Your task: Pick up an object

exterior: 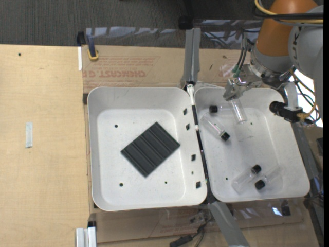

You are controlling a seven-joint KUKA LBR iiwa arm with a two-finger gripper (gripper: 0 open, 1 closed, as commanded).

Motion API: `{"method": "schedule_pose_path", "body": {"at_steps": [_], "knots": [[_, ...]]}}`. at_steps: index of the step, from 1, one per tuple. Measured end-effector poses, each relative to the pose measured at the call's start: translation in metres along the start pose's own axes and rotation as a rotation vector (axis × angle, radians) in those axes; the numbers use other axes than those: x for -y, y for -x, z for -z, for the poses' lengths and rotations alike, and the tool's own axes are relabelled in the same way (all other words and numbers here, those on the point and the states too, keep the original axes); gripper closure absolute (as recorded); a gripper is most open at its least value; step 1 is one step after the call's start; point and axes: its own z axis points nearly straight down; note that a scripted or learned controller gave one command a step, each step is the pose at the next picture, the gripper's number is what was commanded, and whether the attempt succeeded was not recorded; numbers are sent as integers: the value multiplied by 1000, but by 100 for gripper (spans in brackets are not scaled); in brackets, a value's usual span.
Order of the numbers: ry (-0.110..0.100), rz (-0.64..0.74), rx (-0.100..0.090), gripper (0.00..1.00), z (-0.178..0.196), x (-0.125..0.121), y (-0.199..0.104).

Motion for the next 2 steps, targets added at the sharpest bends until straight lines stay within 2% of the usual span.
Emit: {"method": "schedule_pose_path", "body": {"at_steps": [1,2], "knots": [[-1,-30,0,100,24,-8,-43],[-2,-61,-1,100,40,-13,-102]]}}
